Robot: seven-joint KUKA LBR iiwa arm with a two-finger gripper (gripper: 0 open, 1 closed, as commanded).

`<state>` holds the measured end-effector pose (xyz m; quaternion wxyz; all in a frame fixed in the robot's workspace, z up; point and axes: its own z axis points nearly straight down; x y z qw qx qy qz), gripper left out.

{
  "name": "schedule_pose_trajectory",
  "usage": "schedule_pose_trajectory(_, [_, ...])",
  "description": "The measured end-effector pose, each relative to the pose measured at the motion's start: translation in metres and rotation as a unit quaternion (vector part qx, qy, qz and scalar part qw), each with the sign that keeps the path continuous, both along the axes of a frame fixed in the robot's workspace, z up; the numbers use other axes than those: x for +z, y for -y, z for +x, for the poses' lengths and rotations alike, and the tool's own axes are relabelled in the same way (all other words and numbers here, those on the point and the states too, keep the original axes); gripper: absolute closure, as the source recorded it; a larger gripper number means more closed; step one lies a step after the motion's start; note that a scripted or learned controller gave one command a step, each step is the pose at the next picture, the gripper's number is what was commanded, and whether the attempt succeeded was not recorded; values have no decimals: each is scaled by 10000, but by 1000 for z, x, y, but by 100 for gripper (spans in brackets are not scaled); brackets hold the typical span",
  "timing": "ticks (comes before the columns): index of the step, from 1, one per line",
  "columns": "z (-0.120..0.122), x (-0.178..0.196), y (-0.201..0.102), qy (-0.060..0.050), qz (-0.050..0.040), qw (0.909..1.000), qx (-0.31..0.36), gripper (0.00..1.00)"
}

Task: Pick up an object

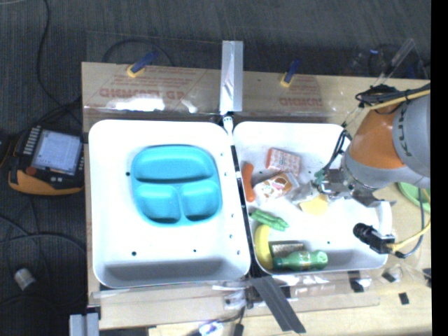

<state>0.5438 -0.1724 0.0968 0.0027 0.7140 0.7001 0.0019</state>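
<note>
The right bin (343, 233) holds a jumble of small items: an orange-brown packet (283, 159), a white wrapper with red print (271, 187), a thin orange carrot (247, 181) by the left wall, a green pea pod (269, 219), a yellow banana (261, 246), a green bottle (299, 260) and a pale yellow piece (314, 205). My gripper (325, 185) is down in this bin at its right side, just above the yellow piece. Its tips are dark and crowded by cables.
A blue three-compartment tray (176, 183) lies in the left bin (112, 250). The divider rim (234, 187) separates the bins. The orange-banded arm (381, 145) leans over the right bin's far right corner, with cables (413, 187) trailing beside it.
</note>
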Motion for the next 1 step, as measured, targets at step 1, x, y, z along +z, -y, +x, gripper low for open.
schedule_pose_trajectory(1, [19, 113, -62, -51, 0, 9979, -639, 100])
